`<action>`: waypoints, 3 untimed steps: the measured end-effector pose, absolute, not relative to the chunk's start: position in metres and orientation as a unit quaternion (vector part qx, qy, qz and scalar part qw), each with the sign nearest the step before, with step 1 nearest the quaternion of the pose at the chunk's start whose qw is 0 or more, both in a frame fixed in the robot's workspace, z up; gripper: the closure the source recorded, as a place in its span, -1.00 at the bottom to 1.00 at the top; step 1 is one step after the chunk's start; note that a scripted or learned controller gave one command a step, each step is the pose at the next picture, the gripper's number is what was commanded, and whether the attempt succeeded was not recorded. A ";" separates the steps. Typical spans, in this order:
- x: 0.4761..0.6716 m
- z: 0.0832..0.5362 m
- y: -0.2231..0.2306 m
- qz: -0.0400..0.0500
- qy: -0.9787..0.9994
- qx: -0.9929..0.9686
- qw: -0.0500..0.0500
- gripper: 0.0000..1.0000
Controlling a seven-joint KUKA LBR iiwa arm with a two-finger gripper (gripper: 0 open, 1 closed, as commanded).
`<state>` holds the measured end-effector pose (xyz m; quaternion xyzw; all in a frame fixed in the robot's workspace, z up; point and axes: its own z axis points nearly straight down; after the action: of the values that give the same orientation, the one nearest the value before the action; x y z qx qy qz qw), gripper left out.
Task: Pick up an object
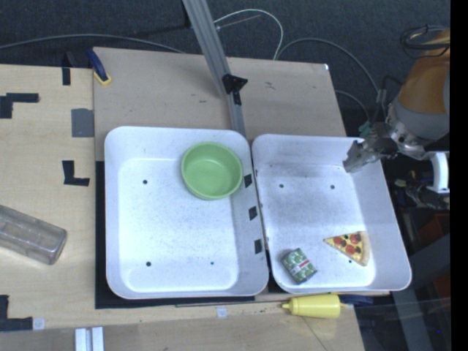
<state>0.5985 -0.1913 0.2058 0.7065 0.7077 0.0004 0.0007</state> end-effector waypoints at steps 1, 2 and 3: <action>0.588 0.211 -0.146 0.000 0.709 0.705 -0.001 1.00; 0.592 0.222 -0.092 0.001 0.710 0.705 -0.001 1.00; 0.592 0.213 -0.037 0.000 0.710 0.705 -0.001 1.00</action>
<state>0.5917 -0.0366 0.2134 0.7046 0.7096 -0.0004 -0.0014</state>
